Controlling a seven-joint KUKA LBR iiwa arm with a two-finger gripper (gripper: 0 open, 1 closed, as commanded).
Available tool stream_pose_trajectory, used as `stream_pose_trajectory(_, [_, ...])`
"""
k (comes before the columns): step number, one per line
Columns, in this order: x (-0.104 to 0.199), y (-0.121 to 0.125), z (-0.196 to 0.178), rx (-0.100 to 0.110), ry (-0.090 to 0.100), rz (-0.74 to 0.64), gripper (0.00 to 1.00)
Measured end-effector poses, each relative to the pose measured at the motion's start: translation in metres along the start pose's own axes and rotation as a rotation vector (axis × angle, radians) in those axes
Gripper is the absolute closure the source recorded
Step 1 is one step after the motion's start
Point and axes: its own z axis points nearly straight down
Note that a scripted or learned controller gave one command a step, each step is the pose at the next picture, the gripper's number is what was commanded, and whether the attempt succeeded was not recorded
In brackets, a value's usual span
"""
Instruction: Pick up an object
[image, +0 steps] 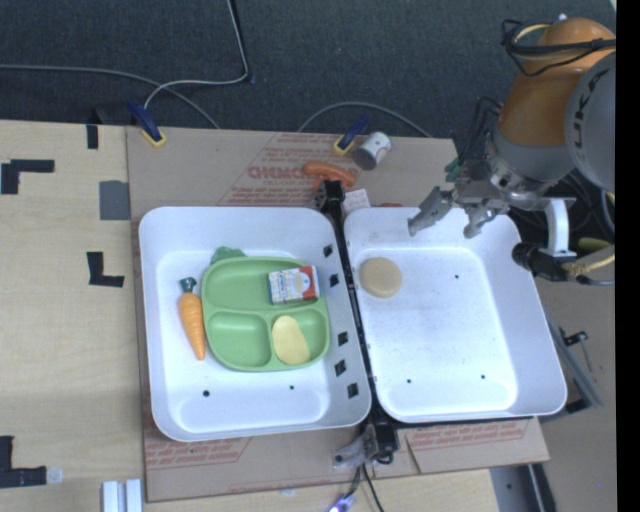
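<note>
Claw (450, 217) hangs spread and bare above the far rim of the right bin (520, 375); the arm (545, 105) is cut off at the frame's corner. A tan disc (380, 277) lies in that bin, apart from it. The left bin (165, 400) bears a green tray (240, 345), whose small carton (292, 285) has unreadable print, and a carrot (192, 323). Both sit on cardboard (210, 165) over a pale bench (50, 330).
</note>
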Motion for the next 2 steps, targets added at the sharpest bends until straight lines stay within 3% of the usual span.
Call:
stream_pose_trajectory(1, [0.014,0.039,0.065,0.002,0.0,0.001,0.0])
stream_pose_trajectory(2, [0.018,0.008,0.16,-0.002,-0.001,0.0,0.0])
